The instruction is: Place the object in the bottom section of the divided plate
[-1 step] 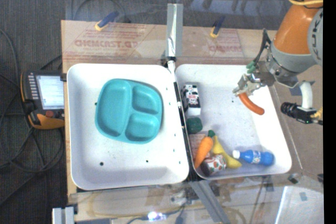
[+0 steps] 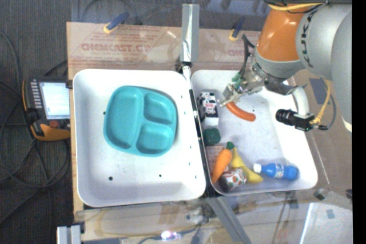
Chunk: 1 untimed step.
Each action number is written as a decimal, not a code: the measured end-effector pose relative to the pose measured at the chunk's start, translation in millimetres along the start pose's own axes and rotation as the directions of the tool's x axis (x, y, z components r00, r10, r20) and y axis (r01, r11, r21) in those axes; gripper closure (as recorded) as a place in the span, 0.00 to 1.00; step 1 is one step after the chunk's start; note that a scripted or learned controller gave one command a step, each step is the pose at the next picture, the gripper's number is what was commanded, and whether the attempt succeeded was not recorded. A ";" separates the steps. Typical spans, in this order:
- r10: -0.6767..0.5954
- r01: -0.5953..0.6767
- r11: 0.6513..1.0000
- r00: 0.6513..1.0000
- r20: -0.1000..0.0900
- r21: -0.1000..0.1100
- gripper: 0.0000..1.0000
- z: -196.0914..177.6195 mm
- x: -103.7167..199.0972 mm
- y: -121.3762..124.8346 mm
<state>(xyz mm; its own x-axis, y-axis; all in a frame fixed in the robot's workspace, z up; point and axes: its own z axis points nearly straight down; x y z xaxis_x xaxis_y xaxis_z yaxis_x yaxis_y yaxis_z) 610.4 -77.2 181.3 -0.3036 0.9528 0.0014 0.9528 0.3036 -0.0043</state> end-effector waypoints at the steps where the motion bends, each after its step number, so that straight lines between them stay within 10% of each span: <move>1: 0.208 -0.208 0.978 0.978 0.000 0.001 1.00 0.5 86.1 42.7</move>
